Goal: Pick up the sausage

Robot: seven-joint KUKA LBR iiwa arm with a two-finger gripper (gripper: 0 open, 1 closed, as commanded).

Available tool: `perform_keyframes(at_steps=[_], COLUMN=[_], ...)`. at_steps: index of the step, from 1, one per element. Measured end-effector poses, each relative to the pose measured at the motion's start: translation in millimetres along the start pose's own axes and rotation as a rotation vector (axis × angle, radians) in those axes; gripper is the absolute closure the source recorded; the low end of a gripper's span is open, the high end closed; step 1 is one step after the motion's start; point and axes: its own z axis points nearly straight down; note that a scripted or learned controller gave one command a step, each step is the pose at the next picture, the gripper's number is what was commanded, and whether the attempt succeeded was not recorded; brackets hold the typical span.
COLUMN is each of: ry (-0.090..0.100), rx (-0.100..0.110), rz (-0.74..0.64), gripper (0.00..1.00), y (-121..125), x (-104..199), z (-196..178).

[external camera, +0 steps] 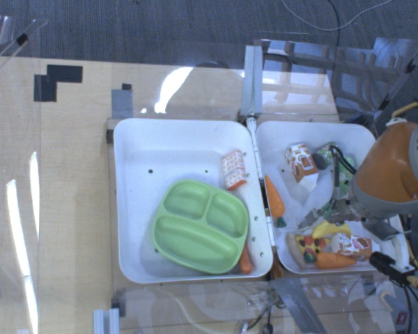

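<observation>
Over right bin [366, 136] on the worktop, arm [393, 169]. Claw [325, 213] low among toys, open or closed impossible to tell. Likely sausage [332, 260] by near wall. Approach from above, straddling its narrow width.

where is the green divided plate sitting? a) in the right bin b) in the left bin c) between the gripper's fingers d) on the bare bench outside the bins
b, the green divided plate lies flat on the floor of the left bin, toward its front right corner, while the arm works over the right bin.
</observation>
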Motion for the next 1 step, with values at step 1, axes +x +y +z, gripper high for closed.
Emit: perform_keyframes(at_steps=[1], ry=[-0.002], rx=[-0.001], rz=[-0.060], gripper=[0.00], y=[3.8], x=[18.2], z=[-0.3])
